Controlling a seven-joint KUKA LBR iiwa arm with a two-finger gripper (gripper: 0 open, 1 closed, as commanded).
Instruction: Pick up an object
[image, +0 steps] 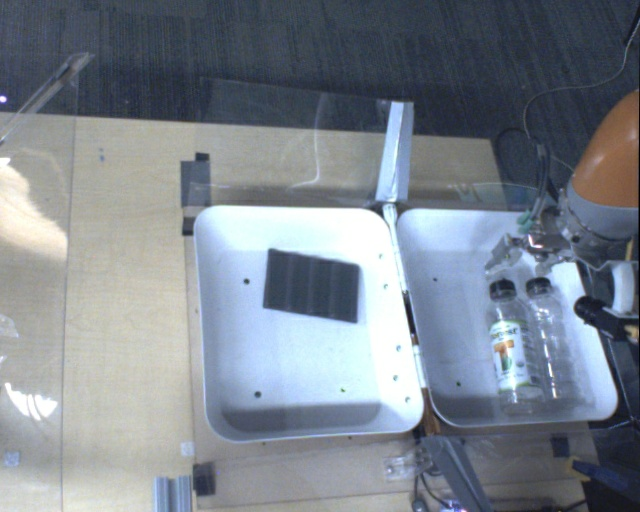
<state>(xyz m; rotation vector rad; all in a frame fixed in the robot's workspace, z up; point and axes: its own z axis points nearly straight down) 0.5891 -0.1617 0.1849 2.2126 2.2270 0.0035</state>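
Left bin (230, 400) dark pad (311, 285), right bin (440, 330) two bottles (523, 345)

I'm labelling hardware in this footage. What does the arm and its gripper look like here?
The arm shows a rounded orange band above a grey wrist ring. Below it, the gripper is a small silvery metal assembly with a spot of green near its top. Thin cables run beside the wrist.

Both bins, the left bin (220, 300) and the right bin (445, 300), are looking like smooth white plastic, faintly glossy. The dark pad (311, 285) is showing a matt, ribbed surface, while two clear plastic bottles (523, 345) are glinting, and the bench (110, 300) is appearing as pale wood.
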